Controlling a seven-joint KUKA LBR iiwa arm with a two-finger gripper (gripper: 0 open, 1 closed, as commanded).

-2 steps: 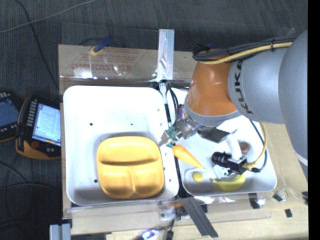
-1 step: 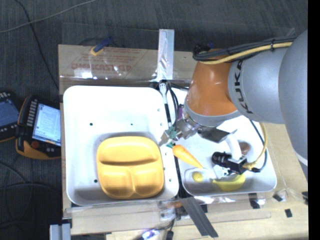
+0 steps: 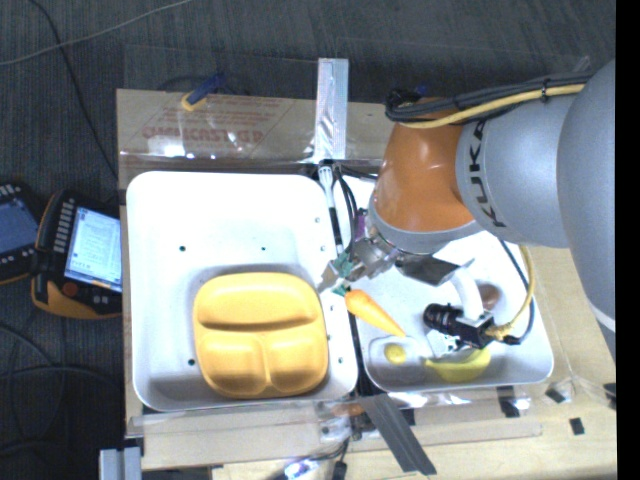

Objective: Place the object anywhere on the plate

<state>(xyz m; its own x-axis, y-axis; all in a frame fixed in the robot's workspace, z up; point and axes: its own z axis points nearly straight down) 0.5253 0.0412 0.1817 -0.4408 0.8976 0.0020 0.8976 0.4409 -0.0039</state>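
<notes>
**Task item.** The carrot point(image 3: 375, 312) lies in the right bin point(image 3: 535, 363), just right of the plate point(image 3: 262, 334) and across the wall that divides the bins. Its long axis runs diagonally. The thick end is the nearer to the plate and the higher in the view. The tapered tip points down and away from the plate.

**Plate.** Yellow and divided into compartments, it sits in the lower half of the left bin point(image 3: 200, 218).

**Arm pose.** The arm point(image 3: 520, 168) enters from the side away from the plate. The orange band point(image 3: 425, 173) hangs over the upper part of the right bin. The gripper point(image 3: 345, 268) is above the dividing wall, by the plate's upper right corner and directly above the carrot's thick end.

**Limits of view.**
- The state of the jaws cannot be determined.
- Contact between the gripper and the carrot cannot be determined.
- The arm covers much of the right bin.
- Beyond the carrot from the plate, a banana point(image 3: 458, 368) and a small brown item point(image 3: 489, 295) are only partly visible.
</notes>
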